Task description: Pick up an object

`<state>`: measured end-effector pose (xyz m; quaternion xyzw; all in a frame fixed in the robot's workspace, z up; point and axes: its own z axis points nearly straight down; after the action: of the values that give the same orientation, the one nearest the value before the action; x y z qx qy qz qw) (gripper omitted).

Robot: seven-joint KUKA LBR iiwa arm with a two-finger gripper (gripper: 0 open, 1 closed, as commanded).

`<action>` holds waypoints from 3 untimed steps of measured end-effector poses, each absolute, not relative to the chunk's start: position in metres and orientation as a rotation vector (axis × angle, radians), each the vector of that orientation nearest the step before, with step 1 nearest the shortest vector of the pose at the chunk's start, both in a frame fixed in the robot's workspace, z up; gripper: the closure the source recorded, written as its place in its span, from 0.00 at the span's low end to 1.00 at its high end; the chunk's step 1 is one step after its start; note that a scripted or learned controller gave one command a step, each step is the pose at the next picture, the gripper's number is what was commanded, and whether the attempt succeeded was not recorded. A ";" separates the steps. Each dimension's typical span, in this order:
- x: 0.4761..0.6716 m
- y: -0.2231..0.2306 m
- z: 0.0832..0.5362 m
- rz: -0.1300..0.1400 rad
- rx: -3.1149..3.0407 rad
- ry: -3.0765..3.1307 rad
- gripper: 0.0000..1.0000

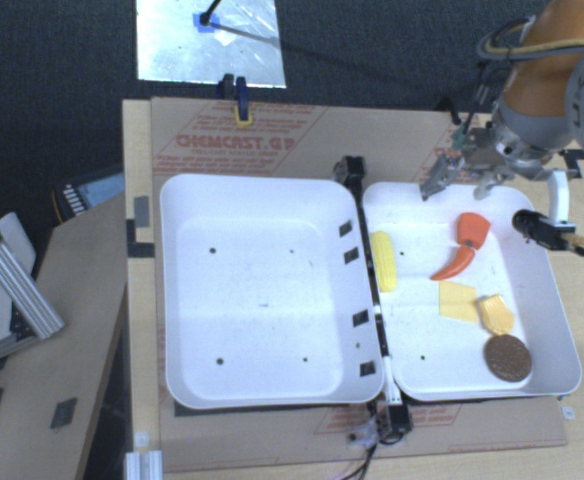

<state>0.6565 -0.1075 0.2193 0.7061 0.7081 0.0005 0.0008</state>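
Observation:
The right bin (410,204) holds a yellow corn cob (383,260) by its left wall, an orange carrot-like piece (463,243) toward the back, a flat yellow cheese slice (458,302), a small yellow block (497,314) and a brown round cookie (508,357) near the front right. My gripper (455,189) hangs over the back rim of that bin, up and left of the orange piece. Its fingers are spread open and nothing is between them.
The left bin (177,298) lies beside the right one, with black clips (364,318) along the shared wall. A shiny metal sheet (210,28) and a yellow-blue clamp (240,103) sit behind the bins. An aluminium rail (12,278) leans at the far left.

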 end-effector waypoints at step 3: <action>0.627 0.072 0.448 0.010 2.208 2.232 0.00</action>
<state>0.6273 0.0718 0.4477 0.7033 0.7109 0.0032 0.0012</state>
